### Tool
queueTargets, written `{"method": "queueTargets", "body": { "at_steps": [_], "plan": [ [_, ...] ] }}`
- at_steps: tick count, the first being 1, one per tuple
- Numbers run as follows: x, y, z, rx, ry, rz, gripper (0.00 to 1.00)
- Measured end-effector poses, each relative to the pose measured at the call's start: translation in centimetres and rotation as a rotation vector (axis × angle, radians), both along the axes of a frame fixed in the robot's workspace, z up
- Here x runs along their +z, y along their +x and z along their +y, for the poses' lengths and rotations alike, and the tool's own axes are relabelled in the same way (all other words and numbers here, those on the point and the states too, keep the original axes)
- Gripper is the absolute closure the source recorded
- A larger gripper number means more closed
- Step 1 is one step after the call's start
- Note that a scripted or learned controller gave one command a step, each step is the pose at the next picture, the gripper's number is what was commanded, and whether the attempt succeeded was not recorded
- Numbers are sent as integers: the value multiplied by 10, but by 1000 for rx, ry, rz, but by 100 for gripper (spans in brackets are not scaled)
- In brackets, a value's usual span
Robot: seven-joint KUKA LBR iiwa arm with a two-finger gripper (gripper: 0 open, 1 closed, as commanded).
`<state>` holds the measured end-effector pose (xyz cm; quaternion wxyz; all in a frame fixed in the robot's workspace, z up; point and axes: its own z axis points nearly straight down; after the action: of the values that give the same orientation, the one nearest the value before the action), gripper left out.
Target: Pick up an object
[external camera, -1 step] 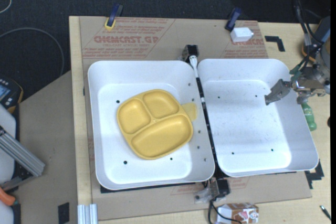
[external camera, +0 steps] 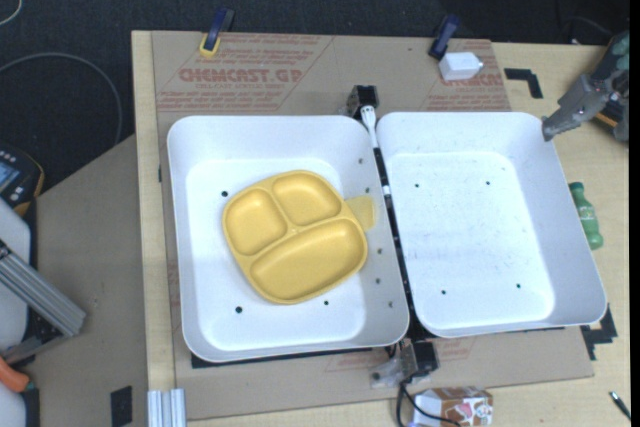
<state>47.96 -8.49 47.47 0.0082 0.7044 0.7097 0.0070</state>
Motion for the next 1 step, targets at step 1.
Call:
{"method": "queueTargets", "body": {
  "at_steps": [1],
  "plan": [
    [1, 1, -2, -6, -1, 16, 100]
  ]
}}
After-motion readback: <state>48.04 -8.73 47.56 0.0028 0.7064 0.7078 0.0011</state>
